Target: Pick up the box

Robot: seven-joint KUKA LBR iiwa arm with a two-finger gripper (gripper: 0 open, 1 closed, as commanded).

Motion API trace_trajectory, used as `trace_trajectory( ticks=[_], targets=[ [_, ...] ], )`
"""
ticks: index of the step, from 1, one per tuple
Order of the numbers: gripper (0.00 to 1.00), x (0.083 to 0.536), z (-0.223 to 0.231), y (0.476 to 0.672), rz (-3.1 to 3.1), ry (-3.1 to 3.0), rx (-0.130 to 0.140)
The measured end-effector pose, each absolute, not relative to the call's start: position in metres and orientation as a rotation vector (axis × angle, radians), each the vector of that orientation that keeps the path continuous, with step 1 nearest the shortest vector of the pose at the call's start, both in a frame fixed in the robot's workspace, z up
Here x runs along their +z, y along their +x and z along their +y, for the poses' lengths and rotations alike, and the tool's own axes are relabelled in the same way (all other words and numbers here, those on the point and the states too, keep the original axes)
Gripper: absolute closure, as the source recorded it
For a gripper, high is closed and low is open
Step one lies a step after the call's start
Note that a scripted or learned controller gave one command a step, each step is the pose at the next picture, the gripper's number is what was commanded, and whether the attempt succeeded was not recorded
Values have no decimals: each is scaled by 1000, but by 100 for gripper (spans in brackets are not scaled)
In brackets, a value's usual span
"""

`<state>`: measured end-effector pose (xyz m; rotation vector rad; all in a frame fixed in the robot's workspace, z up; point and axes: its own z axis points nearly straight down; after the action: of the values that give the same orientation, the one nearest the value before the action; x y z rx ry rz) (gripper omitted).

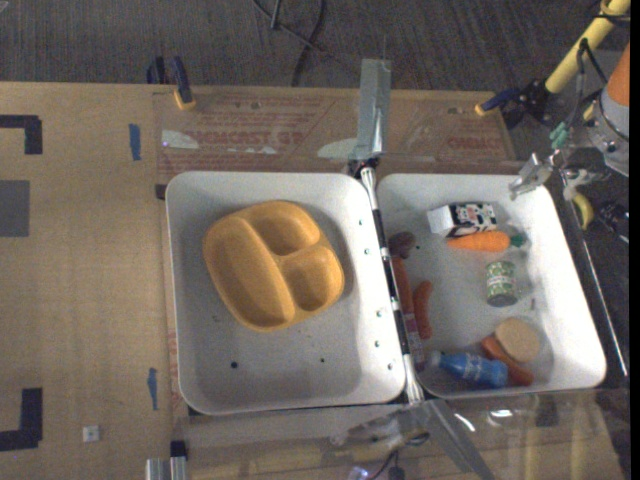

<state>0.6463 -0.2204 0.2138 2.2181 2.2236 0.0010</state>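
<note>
Box (462, 216) is the thing to be picked up; it is seen in the upper part of the right bin (565, 278), a small white carton with dark printing, lying flat. A carrot (484, 240) lies just below it and seems to touch its lower edge. Lower in the same bin are found a small green jar (501, 281), a round bun (517, 339), a blue bottle (472, 369) and two reddish sausages (411, 298) near the wall between the bins. In the left bin (190, 298) a yellow divided plate (272, 263) is placed.

The claw (548, 168) is seen at the upper right of the frame, above the far right corner of the right bin, well apart from the box. Whether it is released or clenched cannot be told, because its tip is small and blurred there.

The step in hand is judged to be the approach. For a good result, the claw should be brought left and slightly down in the frame until it is over the middle of the box. The box should be taken across its short side. Room must be kept from the carrot, since it could be pushed or caught together with the box. The descent should be made straight, so that the box is not shoved toward the bin wall.
</note>
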Motion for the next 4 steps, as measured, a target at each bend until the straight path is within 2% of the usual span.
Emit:
trace_trajectory(
  ticks=[1,2,3,4],
  targets=[
    [0,110,-215,553,2108,2320,26],
    [0,103,-196,510,2081,2280,20],
    [100,116,-197,512,2074,2277,25],
    [100,99,-206,494,2041,2354,42]
  ],
)
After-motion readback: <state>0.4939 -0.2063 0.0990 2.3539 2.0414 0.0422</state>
